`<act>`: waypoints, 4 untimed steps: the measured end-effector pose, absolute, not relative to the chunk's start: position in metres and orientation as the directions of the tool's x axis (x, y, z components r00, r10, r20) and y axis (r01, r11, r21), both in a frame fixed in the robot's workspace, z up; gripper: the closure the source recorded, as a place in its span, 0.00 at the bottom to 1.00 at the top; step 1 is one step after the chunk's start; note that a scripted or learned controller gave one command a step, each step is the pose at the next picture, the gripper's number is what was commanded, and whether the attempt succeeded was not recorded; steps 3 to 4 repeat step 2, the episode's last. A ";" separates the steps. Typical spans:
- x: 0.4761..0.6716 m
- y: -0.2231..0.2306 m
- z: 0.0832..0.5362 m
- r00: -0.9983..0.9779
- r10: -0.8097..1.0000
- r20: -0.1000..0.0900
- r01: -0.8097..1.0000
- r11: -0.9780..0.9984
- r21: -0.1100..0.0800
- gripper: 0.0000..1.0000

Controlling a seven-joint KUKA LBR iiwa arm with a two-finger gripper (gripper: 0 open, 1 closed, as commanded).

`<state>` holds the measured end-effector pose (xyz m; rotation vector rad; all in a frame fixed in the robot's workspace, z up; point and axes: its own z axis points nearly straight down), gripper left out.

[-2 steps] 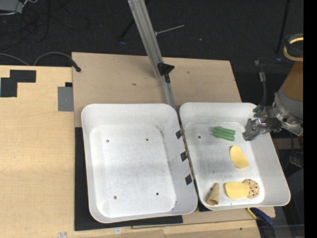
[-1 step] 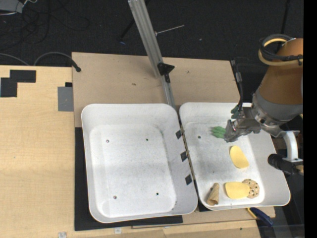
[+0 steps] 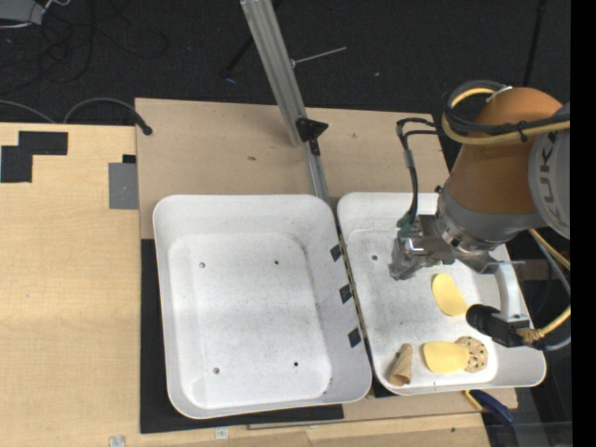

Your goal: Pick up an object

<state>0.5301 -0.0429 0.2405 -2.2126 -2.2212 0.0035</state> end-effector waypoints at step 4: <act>0.516 0.069 0.246 -0.006 1.000 0.002 1.000 0.006 -0.006 1.00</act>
